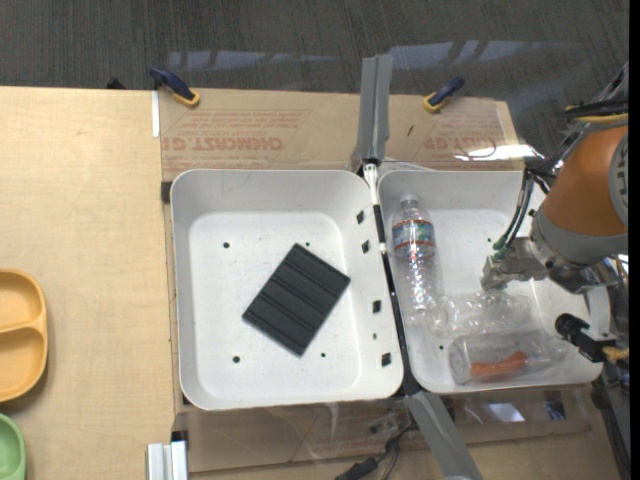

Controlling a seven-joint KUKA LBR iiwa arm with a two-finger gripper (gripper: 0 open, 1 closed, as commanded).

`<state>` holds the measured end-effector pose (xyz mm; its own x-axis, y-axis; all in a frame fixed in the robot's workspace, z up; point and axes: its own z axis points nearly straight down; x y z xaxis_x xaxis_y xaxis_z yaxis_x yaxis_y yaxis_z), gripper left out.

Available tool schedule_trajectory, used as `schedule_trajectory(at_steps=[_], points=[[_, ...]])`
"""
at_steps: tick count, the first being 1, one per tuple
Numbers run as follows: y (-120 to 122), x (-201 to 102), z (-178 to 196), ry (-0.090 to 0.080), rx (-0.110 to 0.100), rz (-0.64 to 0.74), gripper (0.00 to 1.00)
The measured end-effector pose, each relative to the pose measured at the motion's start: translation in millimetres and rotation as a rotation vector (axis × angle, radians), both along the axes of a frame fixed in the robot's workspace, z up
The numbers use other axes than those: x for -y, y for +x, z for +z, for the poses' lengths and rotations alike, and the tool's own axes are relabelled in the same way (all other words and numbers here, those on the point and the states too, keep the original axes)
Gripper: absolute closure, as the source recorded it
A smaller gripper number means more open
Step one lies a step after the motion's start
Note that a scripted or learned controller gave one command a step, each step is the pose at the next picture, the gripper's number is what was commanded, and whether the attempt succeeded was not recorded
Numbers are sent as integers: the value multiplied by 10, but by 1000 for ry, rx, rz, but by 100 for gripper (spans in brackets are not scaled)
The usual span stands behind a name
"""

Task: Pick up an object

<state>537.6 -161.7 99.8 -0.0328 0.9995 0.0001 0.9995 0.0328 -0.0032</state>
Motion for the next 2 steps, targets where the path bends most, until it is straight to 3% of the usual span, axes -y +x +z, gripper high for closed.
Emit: schedule_trajectory(at_steps=[1, 2], points=[[0, 1, 0, 0, 0, -1, 0], [0, 11, 88, -1, 0, -1, 100]])
